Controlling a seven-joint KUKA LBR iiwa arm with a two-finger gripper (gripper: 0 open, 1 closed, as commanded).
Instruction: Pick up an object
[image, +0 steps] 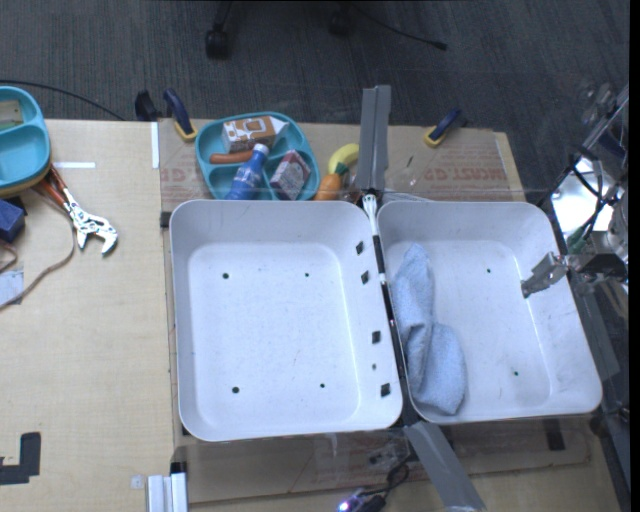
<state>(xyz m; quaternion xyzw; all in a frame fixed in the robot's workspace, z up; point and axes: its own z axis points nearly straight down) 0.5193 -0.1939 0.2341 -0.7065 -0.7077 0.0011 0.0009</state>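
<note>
A pale blue cloth (428, 335) lies crumpled along the left wall of the right bin (555, 395), just beside the divider from the left bin (185, 330). The claw (543, 274) sits at the right bin's right rim, well apart from the cloth (how far it is parted, I cannot tell).

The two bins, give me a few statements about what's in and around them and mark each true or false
1. A light blue cloth lies in the right bin. True.
2. The cloth sits against that bin's right wall. False: it lies along the left wall, beside the divider.
3. A teal tray with small items stands behind the left bin. True.
4. A wrench lies inside the left bin. False: it lies on the bench, left of both bins.
</note>
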